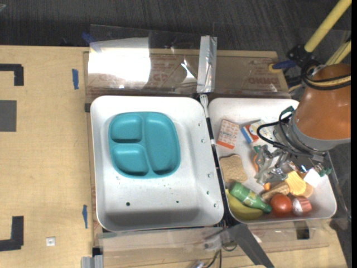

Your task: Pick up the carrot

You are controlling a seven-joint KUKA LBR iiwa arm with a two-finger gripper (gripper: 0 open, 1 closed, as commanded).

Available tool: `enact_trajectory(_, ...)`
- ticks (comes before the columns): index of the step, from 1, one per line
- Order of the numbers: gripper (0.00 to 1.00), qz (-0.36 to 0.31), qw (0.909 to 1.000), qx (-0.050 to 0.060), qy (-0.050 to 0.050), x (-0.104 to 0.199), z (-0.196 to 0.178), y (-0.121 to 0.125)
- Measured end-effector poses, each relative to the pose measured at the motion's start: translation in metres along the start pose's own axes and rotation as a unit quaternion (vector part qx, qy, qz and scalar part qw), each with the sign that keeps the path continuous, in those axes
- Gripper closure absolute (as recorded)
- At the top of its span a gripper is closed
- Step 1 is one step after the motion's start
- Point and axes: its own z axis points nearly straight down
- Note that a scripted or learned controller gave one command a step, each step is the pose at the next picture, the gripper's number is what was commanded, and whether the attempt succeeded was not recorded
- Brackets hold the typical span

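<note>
The carrot point(257, 159) lies in the right bin point(329, 208), its long axis running 12 to 6. The claw point(271, 166) hangs just at its 3 o'clock; how far open it is, I cannot tell.

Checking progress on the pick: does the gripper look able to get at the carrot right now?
Probably yes. The gripper is low in the right bin, right beside what looks like the carrot, though other toys crowd close around.

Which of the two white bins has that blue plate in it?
The left bin. It holds the teal divided plate; the right bin holds toy food.
</note>
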Motion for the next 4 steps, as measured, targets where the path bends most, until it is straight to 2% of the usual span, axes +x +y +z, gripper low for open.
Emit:
enact_trajectory(1, 1.0, 0.001, 1.0, 0.0, -0.002, -0.001, -0.009, 0.0)
enact_trajectory(2, 1.0, -0.147, 0.9891, -0.002, 0.003, -0.01, 0.002, 0.026)
enact_trajectory(3, 1.0, -0.147, 0.9892, -0.001, -0.001, -0.013, -0.009, 0.026)
enact_trajectory(4, 1.0, -0.241, 0.9705, 0.0, 0.001, -0.039, -0.047, -0.041)
